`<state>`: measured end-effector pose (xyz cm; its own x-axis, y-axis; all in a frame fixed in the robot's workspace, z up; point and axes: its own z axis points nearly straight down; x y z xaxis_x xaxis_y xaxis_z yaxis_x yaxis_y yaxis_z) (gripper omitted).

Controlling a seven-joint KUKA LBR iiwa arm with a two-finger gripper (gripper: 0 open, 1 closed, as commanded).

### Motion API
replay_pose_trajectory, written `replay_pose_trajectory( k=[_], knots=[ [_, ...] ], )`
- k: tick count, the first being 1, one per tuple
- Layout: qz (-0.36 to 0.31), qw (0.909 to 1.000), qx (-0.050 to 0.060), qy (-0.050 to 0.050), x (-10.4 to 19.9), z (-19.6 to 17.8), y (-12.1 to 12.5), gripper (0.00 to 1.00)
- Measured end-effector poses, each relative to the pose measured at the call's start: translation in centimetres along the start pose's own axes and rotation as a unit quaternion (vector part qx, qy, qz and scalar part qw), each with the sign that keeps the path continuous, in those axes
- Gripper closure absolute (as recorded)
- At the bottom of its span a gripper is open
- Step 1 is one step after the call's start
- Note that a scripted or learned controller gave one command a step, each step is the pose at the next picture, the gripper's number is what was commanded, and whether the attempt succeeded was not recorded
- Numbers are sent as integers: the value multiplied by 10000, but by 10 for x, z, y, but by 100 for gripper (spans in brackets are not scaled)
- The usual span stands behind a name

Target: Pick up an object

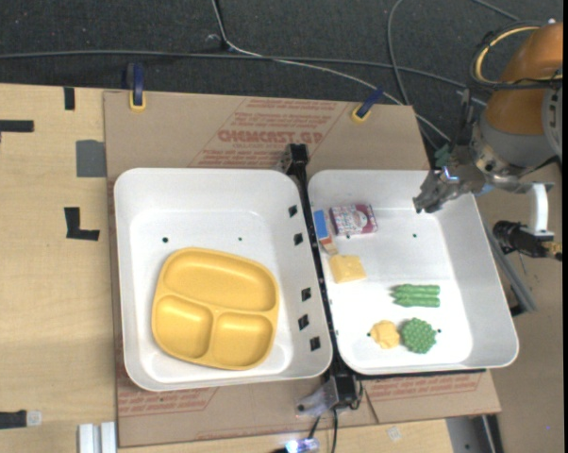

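Gripper (433, 196) hovers at the right bin's (482, 281) two o'clock rim — whether its claw is apart, I cannot tell — pink carton (352, 220) at its nine o'clock.

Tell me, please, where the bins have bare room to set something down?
Left bin: the strip behind the yellow tray. Right bin: the floor right of the pink packet, near the gripper. Crowded around green beans, broccoli.

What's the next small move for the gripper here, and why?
Probably move left and down toward the small pink carton, the nearest item. The gripper sits over the right bin's upper right corner with nothing seen between its fingers. The cheese slice, green beans and broccoli lie farther off.
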<state>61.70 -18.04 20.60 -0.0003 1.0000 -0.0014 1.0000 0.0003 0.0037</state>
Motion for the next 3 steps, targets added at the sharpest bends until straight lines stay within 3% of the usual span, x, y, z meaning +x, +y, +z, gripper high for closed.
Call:
replay_pose_trajectory(
  k=[1,3],
  knots=[
    [-5,10000,0,1,0,-40,1,100],
    [-25,10000,27,11,100,-31,-5,100]
  ],
)
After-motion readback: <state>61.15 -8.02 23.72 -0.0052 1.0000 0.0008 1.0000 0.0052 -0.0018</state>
